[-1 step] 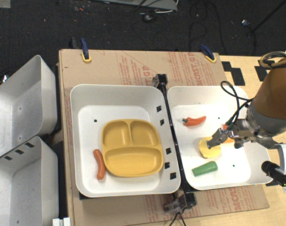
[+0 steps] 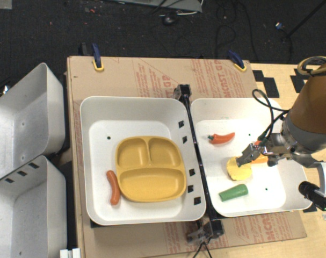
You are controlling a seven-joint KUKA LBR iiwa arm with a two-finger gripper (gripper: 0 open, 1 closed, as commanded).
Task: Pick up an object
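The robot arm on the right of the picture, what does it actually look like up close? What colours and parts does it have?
The arm is a thick, rounded body, brownish-orange on top and grey lower down. A black cable loops from it over the right bin. At its end sits a small dark gripper of metal parts, with an orange patch beside it. Finer markings are too small to make out.

yellow piece [image 2: 238, 170], flat, right bin [image 2: 222, 110]

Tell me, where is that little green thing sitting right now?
The green piece lies in the right bin, near its front edge, just below the yellow piece and the gripper.
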